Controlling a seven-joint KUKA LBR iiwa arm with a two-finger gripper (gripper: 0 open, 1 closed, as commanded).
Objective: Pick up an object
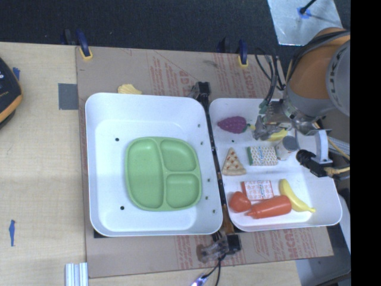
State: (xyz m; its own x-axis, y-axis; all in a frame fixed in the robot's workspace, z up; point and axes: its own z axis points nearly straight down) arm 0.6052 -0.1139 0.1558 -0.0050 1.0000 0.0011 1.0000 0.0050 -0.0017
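Tool [269, 128] near right bin's [333, 210] far edge

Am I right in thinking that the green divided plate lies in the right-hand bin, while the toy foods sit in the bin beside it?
Not quite: the camera view shows the green divided plate lying in the left-hand bin. The toy foods, among them the banana, the pizza slice and the purple grapes, sit in the bin beside it, the right-hand bin, where the claw hovers.
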